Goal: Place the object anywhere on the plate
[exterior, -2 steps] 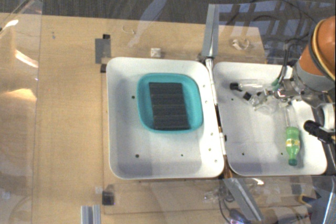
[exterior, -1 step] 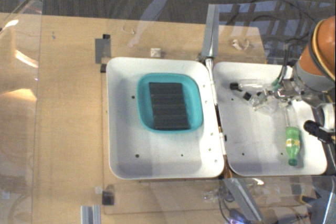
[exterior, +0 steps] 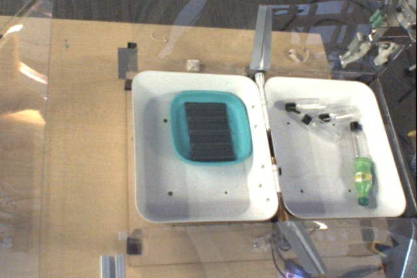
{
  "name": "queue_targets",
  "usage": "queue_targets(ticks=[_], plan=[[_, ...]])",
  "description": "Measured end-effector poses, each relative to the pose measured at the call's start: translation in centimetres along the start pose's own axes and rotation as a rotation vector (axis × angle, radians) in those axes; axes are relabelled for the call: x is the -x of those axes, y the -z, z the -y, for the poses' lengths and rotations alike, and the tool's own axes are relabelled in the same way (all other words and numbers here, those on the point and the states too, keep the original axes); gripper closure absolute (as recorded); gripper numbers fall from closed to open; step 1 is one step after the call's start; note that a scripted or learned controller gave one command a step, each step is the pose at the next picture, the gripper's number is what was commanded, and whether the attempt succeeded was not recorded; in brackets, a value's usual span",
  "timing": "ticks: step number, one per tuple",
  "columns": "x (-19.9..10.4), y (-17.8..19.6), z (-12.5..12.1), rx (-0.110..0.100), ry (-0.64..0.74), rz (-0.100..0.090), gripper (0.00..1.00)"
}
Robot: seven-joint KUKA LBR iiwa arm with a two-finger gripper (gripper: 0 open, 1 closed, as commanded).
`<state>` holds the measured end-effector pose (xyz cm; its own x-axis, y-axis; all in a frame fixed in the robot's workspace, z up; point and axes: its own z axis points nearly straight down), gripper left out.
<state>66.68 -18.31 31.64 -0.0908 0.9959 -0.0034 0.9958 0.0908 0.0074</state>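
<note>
Teal plate (exterior: 210,126) in left bin (exterior: 150,192)

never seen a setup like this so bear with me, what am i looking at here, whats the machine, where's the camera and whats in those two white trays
One camera looks down at a slant on a wooden bench with two shallow white bins side by side. The machine is a robot arm; part of it, with its gripper, shows at the top right corner, above the bench and outside the bins. It is too small and blurred to tell how the gripper is set, and nothing is seen held in it.

The left bin holds a teal plate with a dark ridged insert. The right bin holds a green bottle near its right wall, plus a few clear tubes with black caps near the top. The job is to put an object on the plate.
</note>
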Motion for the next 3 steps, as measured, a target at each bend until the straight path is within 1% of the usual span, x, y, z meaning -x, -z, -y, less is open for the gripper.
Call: queue_targets(ticks=[1, 2, 3], plan=[[1.5, 9.2, 8.9, 0.002, -0.059, 0.001, 0.0], [0.8, 12.2, 15.7, 0.0, -0.209, 0.001, 0.0], [0.2, 12.0, 17.2, -0.003, -0.385, 0.001, 0.0]])
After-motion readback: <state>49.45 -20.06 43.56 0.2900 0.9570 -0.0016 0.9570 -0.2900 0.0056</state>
